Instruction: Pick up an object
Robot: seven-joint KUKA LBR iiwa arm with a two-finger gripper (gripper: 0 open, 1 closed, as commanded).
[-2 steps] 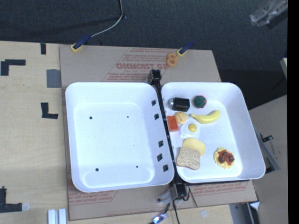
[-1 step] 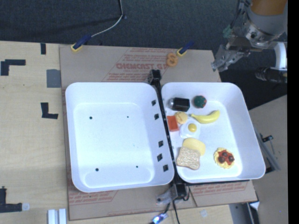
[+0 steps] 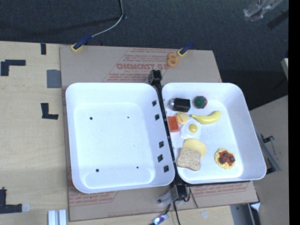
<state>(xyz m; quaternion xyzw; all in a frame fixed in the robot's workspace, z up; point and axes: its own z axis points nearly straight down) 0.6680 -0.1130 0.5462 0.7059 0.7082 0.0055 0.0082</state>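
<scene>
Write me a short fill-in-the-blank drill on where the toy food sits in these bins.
1. All the toy food lies in the ____ bin.
2. The banana lies just below the dark green ____.
3. The bread slice sits near that bin's ____ edge.
4. The gripper hangs off the bench at the view's top ____ corner.

Missing words: right; ball; front; right

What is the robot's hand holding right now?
Nothing that can be seen. The gripper is blurry, up high and away from the right bin of toy food.
</scene>
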